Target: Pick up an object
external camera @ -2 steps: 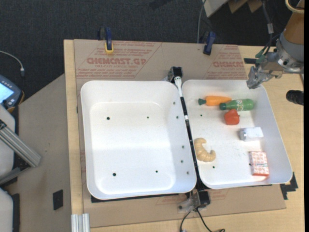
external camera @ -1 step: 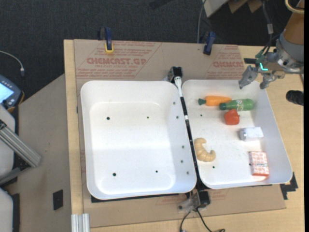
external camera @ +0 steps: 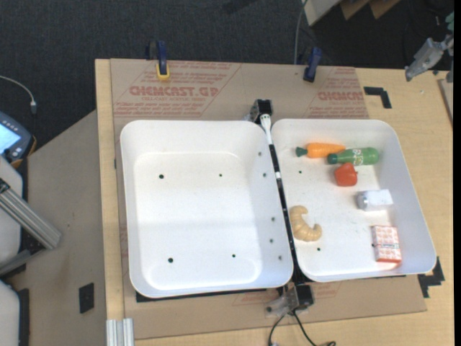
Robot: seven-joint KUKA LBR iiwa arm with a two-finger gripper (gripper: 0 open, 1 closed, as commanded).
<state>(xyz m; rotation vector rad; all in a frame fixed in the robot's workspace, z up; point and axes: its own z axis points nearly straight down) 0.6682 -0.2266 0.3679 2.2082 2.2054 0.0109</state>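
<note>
Illumination is even and fairly bright from overhead, with both white bins (external camera: pixel 194 280) rendered near full white yet holding detail, and no hard glare on them. A soft, broad shadow lies across the lower half of the left bin's floor, and thin dark shadows edge the bins' undersides against the cardboard sheet (external camera: pixel 216 85). Focus is acceptable centrally, small items read slightly soft, and the dark floor (external camera: pixel 72 20) above falls dim and grainy.

You see worktop (external camera: pixel 65 215) carrying brown printed board (external camera: pixel 216 85); two white bins, left bin (external camera: pixel 137 193) and right bin (external camera: pixel 410 215), sit side by side on board, rims touching.
</note>
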